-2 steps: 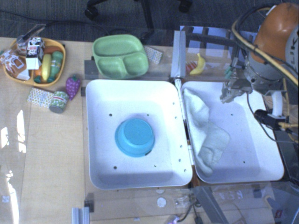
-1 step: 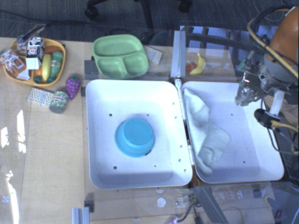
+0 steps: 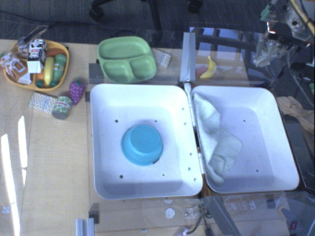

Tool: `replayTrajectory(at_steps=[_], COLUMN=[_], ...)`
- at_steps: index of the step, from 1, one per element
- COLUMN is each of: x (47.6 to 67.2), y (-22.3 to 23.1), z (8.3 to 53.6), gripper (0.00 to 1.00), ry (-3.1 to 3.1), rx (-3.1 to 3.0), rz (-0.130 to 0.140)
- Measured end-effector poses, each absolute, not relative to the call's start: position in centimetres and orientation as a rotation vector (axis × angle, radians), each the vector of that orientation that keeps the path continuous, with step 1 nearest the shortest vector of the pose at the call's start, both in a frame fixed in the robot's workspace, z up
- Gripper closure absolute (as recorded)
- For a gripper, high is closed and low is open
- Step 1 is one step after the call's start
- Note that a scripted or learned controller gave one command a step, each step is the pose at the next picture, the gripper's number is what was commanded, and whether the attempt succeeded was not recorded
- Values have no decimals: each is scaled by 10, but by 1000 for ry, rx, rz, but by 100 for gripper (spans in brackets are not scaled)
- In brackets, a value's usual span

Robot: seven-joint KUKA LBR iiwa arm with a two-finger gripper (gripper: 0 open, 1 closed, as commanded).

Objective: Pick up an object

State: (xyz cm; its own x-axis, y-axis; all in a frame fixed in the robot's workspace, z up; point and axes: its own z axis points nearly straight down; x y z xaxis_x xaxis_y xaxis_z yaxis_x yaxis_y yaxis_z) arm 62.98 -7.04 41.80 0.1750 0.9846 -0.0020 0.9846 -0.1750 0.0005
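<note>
So the gripper (image 3: 267,53) up in the top right corner is a blurry pale smear, can't tell how its fingers stand at all. The arm (image 3: 295,6) behind it gets chopped off by the top and right edges, just bits of cabling and an orange curve. The office chair base (image 3: 147,1) is cut by the top edge too, only legs and casters showing. The yellow bowl (image 3: 37,65) on the left is packed with toy food, too small and jumbled to name most pieces. The white cloth (image 3: 216,136) bunches against the right bin's (image 3: 275,132) left wall, hiding that wall and floor under it. Stuff along the bottom edge is murky behind glass.
</note>
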Motion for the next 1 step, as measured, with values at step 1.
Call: replayTrajectory(at_steps=[1], x=[662], y=[-108], z=[312], gripper=[100], ry=[1867], rx=[2529], rz=[-9])
